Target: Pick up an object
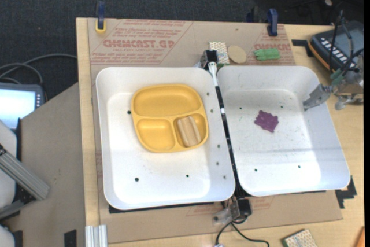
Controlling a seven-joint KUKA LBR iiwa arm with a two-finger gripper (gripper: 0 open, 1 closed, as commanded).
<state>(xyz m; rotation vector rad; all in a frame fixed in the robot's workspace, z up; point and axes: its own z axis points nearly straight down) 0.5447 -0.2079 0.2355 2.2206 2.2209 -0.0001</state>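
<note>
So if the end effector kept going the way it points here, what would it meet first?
Probably the purple object. The end effector sits at the right bin's right rim, pointing left and down into it, and only bare bin floor lies between. Its height is unclear, so it may touch the floor first.

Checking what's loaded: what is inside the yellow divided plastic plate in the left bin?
The yellow divided plastic plate holds one tan bread-like piece in its lower right compartment; nothing else shows in the plate. Whatever lies beneath that piece is covered.

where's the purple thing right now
The small purple lumpy object lies on the floor of the right shallow white bin in the camera view, near its middle, right of the yellow divided plastic plate.
</note>
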